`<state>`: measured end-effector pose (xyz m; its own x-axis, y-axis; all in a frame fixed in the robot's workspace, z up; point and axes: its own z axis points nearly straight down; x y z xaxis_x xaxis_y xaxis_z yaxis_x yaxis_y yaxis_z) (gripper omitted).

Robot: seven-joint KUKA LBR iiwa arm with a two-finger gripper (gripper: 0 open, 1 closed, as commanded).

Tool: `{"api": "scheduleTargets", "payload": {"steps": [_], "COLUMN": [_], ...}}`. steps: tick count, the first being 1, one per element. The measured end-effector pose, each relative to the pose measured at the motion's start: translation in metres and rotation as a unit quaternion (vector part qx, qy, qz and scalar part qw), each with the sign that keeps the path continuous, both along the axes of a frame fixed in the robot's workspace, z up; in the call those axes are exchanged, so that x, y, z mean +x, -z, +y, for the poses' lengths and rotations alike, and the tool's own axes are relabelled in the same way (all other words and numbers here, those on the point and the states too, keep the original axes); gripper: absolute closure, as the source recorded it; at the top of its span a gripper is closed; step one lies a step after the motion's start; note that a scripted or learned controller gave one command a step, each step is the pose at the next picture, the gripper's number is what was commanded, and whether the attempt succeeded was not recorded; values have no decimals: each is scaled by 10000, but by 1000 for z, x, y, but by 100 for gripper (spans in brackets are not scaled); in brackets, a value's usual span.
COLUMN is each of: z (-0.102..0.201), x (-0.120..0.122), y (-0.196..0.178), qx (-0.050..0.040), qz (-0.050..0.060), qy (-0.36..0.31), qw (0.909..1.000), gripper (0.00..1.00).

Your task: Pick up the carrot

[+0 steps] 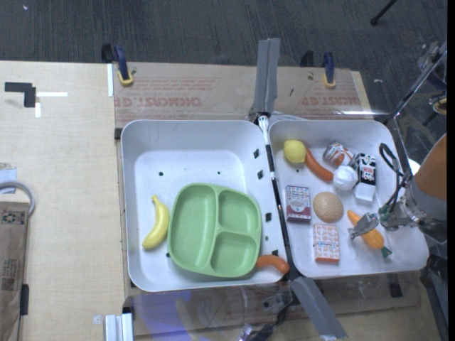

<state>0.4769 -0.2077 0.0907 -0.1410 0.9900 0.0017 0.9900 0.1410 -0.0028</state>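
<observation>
The fingers (364, 224) are low in the right bin (405, 265); I cannot tell if they are spread or pressed together. The carrot (371, 238) lies just below them, touching or almost touching. A brown ball (328, 206) sits to their left.

Cardboard sheet (234, 91) at 12 o'clock, behind the bins: red print, upside down, reads "CHEMCAST GP" on the left part and repeats on the right part. Brown bag (13, 251) at 9 o'clock: recycling sign. Print on the small boxes is too small to read
</observation>
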Motion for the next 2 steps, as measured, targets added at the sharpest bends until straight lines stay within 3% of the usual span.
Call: {"api": "scheduleTargets", "payload": {"steps": [1, 2], "z": [0, 60], "x": [0, 54], "y": [-9, -101], "qx": [2, -10], "qz": [2, -6], "qy": [18, 225], "qw": [10000, 9997], "gripper": [100, 100]}}
